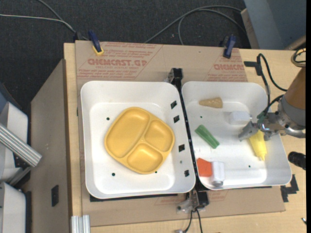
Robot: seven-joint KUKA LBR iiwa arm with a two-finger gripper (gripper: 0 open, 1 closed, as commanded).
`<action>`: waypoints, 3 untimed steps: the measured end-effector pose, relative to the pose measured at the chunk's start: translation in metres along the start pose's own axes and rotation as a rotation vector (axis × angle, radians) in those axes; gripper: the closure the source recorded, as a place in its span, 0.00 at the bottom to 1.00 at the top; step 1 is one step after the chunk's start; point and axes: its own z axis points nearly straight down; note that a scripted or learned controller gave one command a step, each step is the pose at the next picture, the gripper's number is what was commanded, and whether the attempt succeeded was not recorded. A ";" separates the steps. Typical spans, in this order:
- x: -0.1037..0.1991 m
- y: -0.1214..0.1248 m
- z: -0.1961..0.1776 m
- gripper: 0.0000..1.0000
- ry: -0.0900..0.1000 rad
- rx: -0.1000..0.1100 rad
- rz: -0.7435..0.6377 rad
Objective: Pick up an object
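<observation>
While the arm is reaching in from the right, I am seeing the hand (256, 130) sitting low in the right bin (228, 181), directly over the far end of the yellow object (259, 147); I cannot tell its grip. A green block (207, 136) is lying left of it, and a yellow divided plate (139, 140) is occupying the left bin (92, 130).

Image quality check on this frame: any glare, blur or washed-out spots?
Camera view: lighting even and soft, shadows faint; the right bin is bright enough that the pale block nearly blends into it; the hand looks slightly soft; the yellow tray and green piece are sharp.
</observation>
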 end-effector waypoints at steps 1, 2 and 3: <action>-0.008 0.002 0.040 0.00 -0.012 -0.020 0.001; -0.007 0.002 0.031 1.00 -0.010 -0.019 0.001; -0.006 0.012 -0.028 1.00 -0.006 -0.012 -0.002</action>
